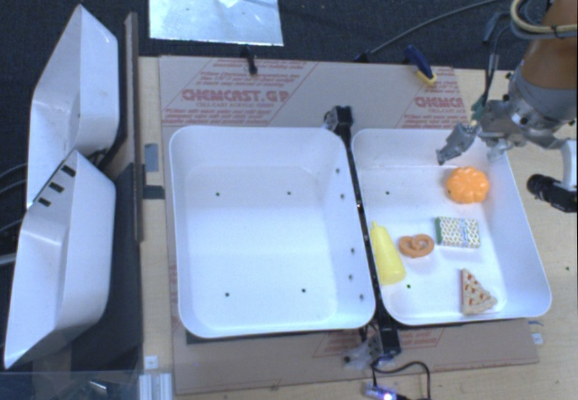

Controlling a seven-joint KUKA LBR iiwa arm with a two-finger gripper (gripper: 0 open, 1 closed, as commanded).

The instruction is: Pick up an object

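right bin (528, 236), contents: orange round object (467, 184) near the far side; green-patterned block (458, 232); pretzel (416, 246); yellow piece (388, 255) against the wall shared with the left bin (194, 299); pizza-slice wedge (474, 292) in the near corner. my gripper (470, 143) hung over the right bin's far side, just beyond the orange round object, carrying nothing; i could not tell its spread.

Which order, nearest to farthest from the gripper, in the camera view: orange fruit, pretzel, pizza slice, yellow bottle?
From the gripper, in the right bin:
1. Orange fruit, just below it.
2. Pretzel, mid-bin.
3. Yellow bottle, at the left wall.
4. Pizza slice, near the front wall.
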